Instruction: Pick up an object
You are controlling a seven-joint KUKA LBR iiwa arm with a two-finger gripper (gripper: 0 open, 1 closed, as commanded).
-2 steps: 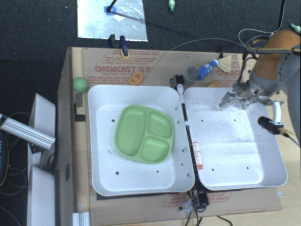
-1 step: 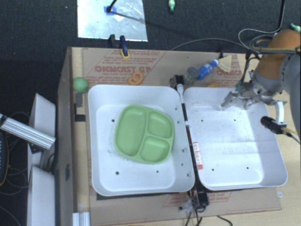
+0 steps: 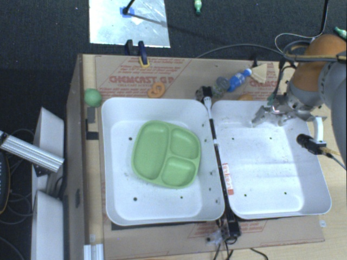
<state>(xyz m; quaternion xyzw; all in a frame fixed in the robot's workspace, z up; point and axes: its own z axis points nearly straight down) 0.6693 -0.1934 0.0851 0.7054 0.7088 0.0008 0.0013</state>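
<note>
That light green three-compartment plastic tray (image 3: 166, 154) looks light, stiff, slick, so grab its raised rim; claw (image 3: 265, 114) at 2 o'clock, can't tell its state.

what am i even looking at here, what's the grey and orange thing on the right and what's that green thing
This is one camera fixed above a workbench, looking down at a slant. The grey and orange thing is a robot arm reaching in from the right. Its gripper sits over the far edge of the right bin; nothing shows between the jaws, though the view is too coarse to tell how they stand. The green thing is a plate with three compartments, lying flat in the left bin. Beyond the bins, on the cardboard, lie a blue bottle, an orange ring and a green ball. The job is to pick something up.
</note>
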